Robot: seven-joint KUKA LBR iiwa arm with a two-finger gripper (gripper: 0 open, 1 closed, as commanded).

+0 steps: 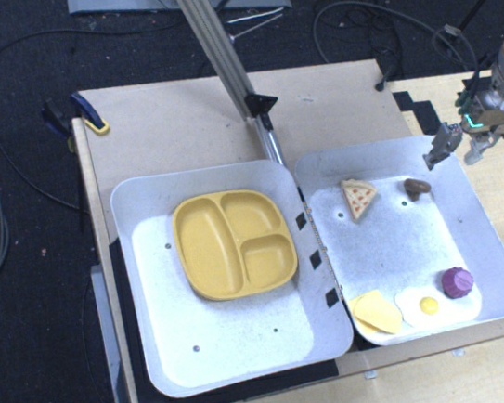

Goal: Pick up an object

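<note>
My gripper [460, 145] hangs at the far right, over the upper right rim of the right bin [399, 240]. Its two fingers are spread apart with nothing between them. In that bin a pizza slice [358, 197] lies near the top, with a small brown piece [416, 186] to its right, just left of and below the gripper. Along the bin's front edge lie a yellow wedge [377, 312], a fried egg [426, 304] and a purple object [457, 282].
The left bin [162, 350] holds a yellow divided tray [235, 243]. A metal pole [220, 50] slants down to the gap between the bins. Cables lie on the dark floor beyond the bench.
</note>
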